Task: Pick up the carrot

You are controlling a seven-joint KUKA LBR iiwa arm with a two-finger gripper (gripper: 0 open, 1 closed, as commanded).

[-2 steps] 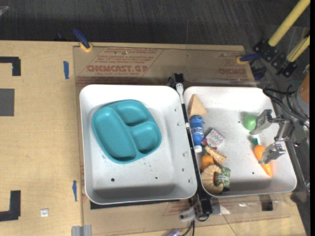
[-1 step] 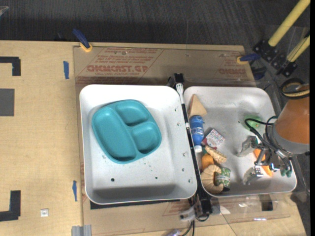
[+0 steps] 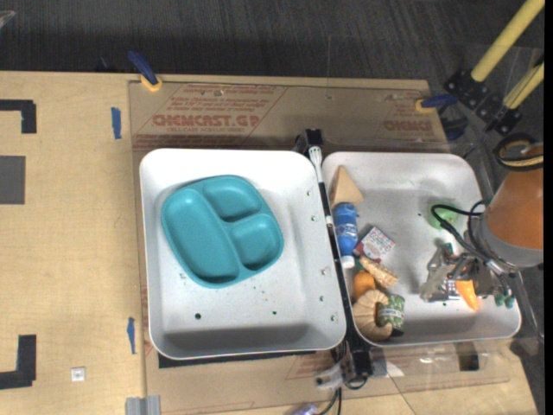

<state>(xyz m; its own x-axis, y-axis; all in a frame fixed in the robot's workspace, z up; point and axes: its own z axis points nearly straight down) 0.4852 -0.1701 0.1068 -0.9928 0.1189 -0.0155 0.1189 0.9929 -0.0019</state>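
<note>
The carrot (image 3: 467, 295) is a small orange piece lying near the front right corner of the right bin (image 3: 406, 175). My gripper (image 3: 456, 279) hangs low over that corner, directly at the carrot, and its metal parts crowd around the orange piece. Whether the carrot is gripped or only lies under the gripper is unclear. The arm's orange band (image 3: 521, 210) sits just above and to the right. A green loop (image 3: 442, 214) shows just behind the gripper.
Along the right bin's left side lie a tan wedge (image 3: 346, 185), a blue bottle (image 3: 346, 228), a small printed packet (image 3: 378, 243), an orange item (image 3: 365, 282) and a bread-like piece (image 3: 372, 310). A teal divided plate (image 3: 223, 229) sits in the left bin (image 3: 173, 318).
</note>
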